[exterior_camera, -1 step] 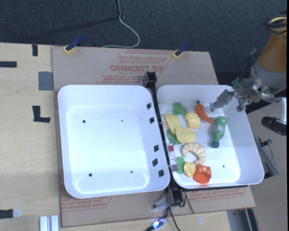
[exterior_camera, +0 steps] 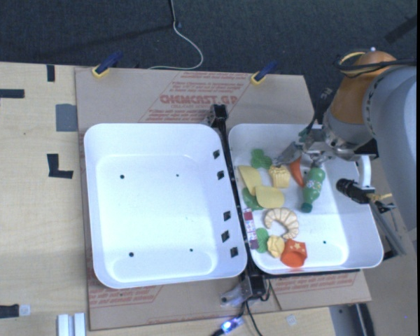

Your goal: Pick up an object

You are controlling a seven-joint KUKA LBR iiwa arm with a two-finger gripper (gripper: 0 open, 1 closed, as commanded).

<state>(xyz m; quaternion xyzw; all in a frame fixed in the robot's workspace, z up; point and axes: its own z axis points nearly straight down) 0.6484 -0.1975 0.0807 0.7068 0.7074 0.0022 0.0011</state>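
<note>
Toy food crowds the right-hand bin [exterior_camera: 350,250], where a KUKA arm [exterior_camera: 378,110] reaches in during a pick-up attempt. Nearest the camera, at the bin's front edge, a red piece [exterior_camera: 294,255] sits just beside a small yellow one [exterior_camera: 275,246] and a green bit [exterior_camera: 262,239]. Just behind them lies a curled, shrimp-like toy [exterior_camera: 283,219]. Farther back along the bin's left wall, flat yellow pieces [exterior_camera: 260,189] overlap, with a small green item [exterior_camera: 260,159] beyond them.

The green bottle [exterior_camera: 311,186] appears to be the likeliest target. It lies near the middle of the bin, its long axis running roughly front to back, its far end tilted slightly rightward. An orange piece [exterior_camera: 296,171] lies just beside that end, on its left.

The gripper [exterior_camera: 309,158] hangs over the far part of the bin, directly above the bottle's far end, so the bottle stretches from the claw toward the bin's front. How far the claw is spread cannot be told from this angle; its dark metal parts merge with the items below. Nothing can be seen pinched in it, and whether it touches the bottle or the orange piece is unclear. A clean grasp would probably call for closing across the bottle's narrow width.

The left-hand bin [exterior_camera: 98,187] sits alongside.
</note>
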